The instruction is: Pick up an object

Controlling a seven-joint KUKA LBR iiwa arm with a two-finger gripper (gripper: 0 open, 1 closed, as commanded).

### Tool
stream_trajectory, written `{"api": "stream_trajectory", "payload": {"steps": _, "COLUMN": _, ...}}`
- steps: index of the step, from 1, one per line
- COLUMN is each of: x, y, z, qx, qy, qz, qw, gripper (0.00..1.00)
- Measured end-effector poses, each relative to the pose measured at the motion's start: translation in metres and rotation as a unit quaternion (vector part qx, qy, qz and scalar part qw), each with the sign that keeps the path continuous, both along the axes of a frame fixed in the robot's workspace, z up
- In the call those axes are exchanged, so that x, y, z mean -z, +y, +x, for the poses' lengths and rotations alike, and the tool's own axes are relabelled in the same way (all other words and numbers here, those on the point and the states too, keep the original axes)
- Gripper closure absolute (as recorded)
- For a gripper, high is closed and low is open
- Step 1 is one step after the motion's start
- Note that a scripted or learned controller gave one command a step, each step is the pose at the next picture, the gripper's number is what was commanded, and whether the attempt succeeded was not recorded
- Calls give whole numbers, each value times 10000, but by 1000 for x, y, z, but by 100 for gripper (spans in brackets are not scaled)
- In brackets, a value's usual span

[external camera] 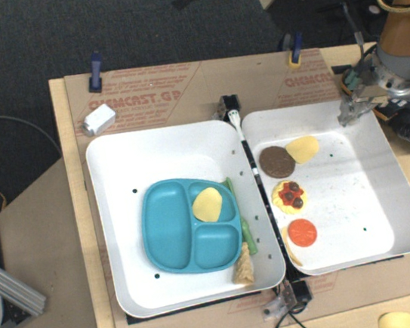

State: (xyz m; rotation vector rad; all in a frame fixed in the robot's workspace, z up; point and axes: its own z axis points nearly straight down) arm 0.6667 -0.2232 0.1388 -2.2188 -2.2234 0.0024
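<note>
Camera view, hand (355, 109) above right bin's (392, 192) far rim, touching nothing.

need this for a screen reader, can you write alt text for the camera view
Two shallow white bins sit side by side: the left bin holds a blue divided tray with a yellow piece on it, the right bin a brown disc, a yellow piece, a red disc. The gripper hovers at the right bin's far corner.

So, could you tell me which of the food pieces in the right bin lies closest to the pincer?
The yellow piece beside the brown disc. It sits toward the bin's far edge, nearest the pincer; the others lie farther away.
</note>
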Motion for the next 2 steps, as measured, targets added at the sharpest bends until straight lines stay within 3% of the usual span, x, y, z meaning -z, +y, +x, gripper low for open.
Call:
{"api": "stream_trajectory", "payload": {"steps": 1, "x": -30, "y": -1, "z": -9, "qx": 12, "qy": -16, "qz": -2, "qw": 10000, "gripper": 100}}
{"api": "stream_trajectory", "payload": {"steps": 2, "x": -10, "y": 0, "z": 0, "qx": 1, "qy": -20, "qz": -8, "qw": 10000, "gripper": 100}}
